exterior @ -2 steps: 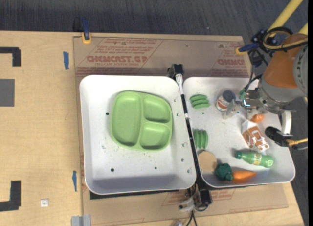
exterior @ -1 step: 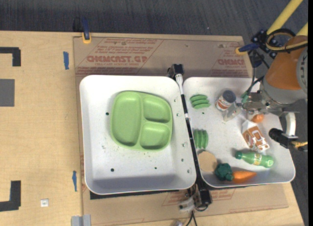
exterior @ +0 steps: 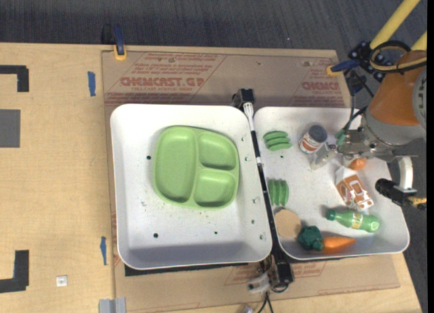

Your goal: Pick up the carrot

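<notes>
From where I'm standing the carrot (exterior: 337, 243) lies along the near edge of the right bin (exterior: 393, 247), its leafy green end just beside a green bottle (exterior: 354, 220), while the gripper (exterior: 346, 143) hangs farther back by a small can (exterior: 313, 139), grip impossible to judge.

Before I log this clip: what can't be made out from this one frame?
- End effector: finger state too small and dark against the right white bin to read.
- Orange carrot with green leafy top: leaf end overlaps the tan round piece; contact unclear.
- Orange-and-white packet: print too small.
- Grey arm: cut off by the right edge.
</notes>
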Controlling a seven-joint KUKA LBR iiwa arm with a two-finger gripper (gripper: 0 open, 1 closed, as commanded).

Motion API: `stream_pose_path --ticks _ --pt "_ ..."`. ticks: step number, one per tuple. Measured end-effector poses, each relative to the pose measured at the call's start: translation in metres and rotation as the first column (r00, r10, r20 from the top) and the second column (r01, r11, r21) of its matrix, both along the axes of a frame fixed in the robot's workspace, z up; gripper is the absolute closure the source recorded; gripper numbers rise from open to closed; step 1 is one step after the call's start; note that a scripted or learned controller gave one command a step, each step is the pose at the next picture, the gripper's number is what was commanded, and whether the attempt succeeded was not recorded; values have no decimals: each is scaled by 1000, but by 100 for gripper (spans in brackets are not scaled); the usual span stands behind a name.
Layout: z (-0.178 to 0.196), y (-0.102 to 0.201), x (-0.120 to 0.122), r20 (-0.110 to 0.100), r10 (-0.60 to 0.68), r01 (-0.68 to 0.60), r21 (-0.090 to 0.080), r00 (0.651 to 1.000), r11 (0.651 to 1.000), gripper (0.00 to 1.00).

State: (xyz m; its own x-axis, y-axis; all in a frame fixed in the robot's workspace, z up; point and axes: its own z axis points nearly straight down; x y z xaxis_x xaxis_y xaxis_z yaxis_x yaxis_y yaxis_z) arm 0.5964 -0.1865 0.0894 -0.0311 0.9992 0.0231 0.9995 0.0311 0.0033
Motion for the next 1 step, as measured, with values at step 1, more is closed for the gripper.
stream_pose_path --ticks 1 --pt "0 -5 -4 -1 122 -122 2 993 993 0"
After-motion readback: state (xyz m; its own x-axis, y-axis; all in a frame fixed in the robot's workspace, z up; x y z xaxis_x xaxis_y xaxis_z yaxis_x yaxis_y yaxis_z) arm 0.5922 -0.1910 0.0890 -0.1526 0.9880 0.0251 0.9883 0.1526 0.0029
